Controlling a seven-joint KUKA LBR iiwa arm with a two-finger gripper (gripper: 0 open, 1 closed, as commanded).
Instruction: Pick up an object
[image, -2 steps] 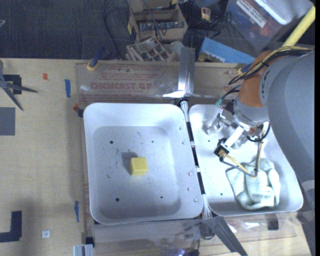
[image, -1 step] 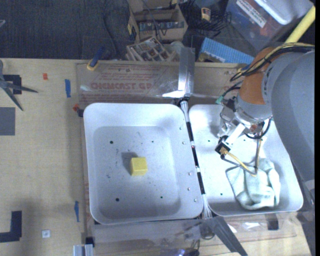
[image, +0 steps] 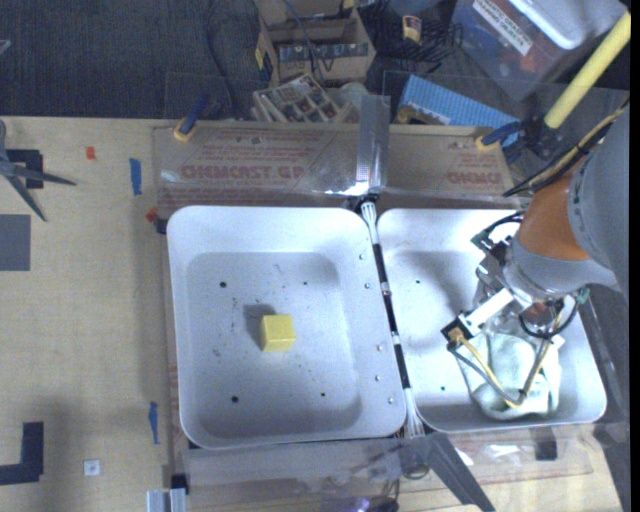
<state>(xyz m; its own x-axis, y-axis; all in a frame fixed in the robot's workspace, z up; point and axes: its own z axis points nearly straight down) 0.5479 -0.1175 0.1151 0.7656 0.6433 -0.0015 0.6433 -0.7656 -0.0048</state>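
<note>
A small yellow cube (image: 278, 332) lies near the middle of the left bin (image: 200, 250), on its own. My arm comes in from the right, with its orange band over the right bin (image: 430, 260). The gripper (image: 508, 385) hangs low over the front right part of that bin. Under it lies a pale, whitish object (image: 500, 358) that blends into the bin floor, and its outline is unclear. I cannot make out whether the gripper touches it.
A metal divider (image: 385, 300) runs between the two bins. Cardboard sheeting (image: 260, 165) stands behind them. Cables and boxes crowd the back of the bench. The wooden benchtop (image: 80, 300) stretches to the left.
</note>
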